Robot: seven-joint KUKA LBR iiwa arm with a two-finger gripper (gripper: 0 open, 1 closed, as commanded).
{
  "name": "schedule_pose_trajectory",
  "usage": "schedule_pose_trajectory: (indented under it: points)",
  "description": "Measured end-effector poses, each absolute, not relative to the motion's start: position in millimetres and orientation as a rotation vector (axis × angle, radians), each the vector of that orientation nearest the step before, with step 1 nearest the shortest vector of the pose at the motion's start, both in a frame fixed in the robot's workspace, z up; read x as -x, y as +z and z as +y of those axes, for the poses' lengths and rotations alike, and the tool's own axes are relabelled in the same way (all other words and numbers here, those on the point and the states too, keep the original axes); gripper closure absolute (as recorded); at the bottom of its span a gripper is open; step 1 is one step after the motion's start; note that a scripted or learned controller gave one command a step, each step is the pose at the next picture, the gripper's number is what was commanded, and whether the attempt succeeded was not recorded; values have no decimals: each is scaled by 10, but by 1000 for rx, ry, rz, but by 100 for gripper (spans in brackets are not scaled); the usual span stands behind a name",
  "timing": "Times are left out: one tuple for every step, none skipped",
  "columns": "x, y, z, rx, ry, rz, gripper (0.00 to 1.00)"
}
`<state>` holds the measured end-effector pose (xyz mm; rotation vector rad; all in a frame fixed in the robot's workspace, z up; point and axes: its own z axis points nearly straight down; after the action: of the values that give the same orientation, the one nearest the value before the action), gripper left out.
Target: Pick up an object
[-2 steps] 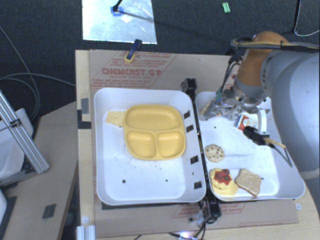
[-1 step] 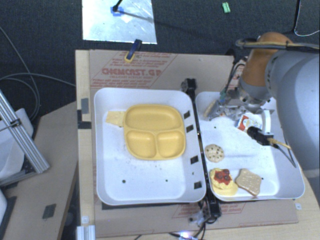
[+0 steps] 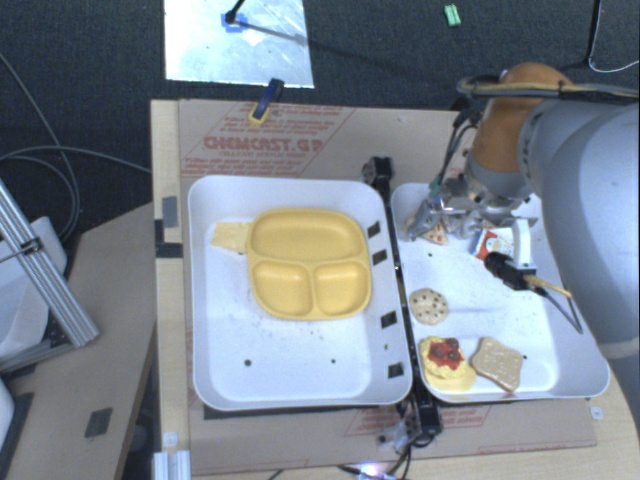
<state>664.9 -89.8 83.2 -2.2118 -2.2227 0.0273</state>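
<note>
Toast slice (image 3: 498, 362) nearest, untouched — gripper (image 3: 447, 218) low over pizza wedge (image 3: 434, 234), grip state unclear; risk: fingers skid off flat piece.

The right white bin (image 3: 560, 353) lies under the hand (image 3: 436, 222), and the left white bin (image 3: 300, 363) sits just to the hand's left, the two rims touching. Brown printed cardboard (image 3: 290, 136) lies beneath both bins. Beyond the hand, up and left, a shiny sheet (image 3: 240, 30) lies on dark carpet. A small green piece (image 3: 452, 14) lies straight beyond the hand.
</note>
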Motion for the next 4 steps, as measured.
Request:
schedule_pose_trajectory:
  points:
    - [-6657,831,-958,2217,17,-2217,0]
    - [-6669,837,-1134,2216,8,-2218,0]
    - [-6679,908,-853,2214,5,-2225,0]
    - [-6685,1018,-866,2215,3,-2227,100]
